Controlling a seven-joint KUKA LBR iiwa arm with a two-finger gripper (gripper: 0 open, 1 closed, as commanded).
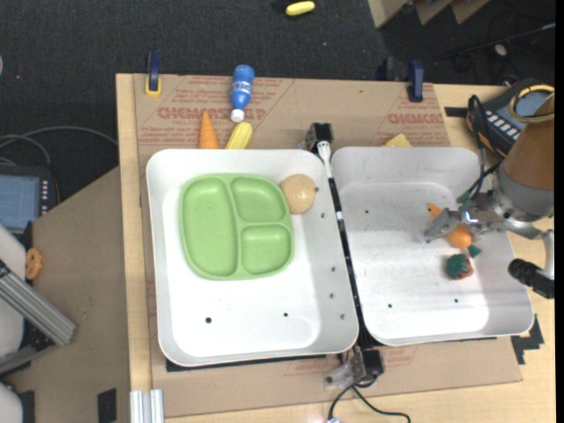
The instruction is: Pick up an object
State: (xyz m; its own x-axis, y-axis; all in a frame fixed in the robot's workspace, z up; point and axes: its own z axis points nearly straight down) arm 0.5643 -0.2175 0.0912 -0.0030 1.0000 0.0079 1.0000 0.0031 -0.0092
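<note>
Gripper (447, 225) is low in the right bin (397, 307), fingers spread, sitting on or right over the small orange item (459, 235). Can't tell whether that item is actually between the fingers or just beside a fingertip, so not calling it held. A smaller orange bit (433, 209) lies just up-left of the fingers. A red-and-green piece (458, 267), strawberry-like, lies just below the gripper, near but apart.

Risks as I judge them:
- Fingers close off-centre on the orange item and it squirts out, since it looks small and rounded.
- Items are crowded; a finger could nudge the red-and-green piece or catch 2 things at once.
- Low approach on the bin floor means fingertips may scrape and stall before closing fully.

Count, working outward:
- right bin: 3 small items (2 orange, 1 red-and-green)
- left bin (264, 333): 1 green divided plate (211, 227) with 3 compartments, 1 tan ball (300, 192) touching the plate's upper-right edge
- bench (132, 236) behind the bins: 1 carrot (207, 132), 1 corn cob (239, 135), 1 blue-and-white bottle (241, 91)
- floor beyond: 1 yellow object (300, 8)
- 2 bins, 1 arm
</note>
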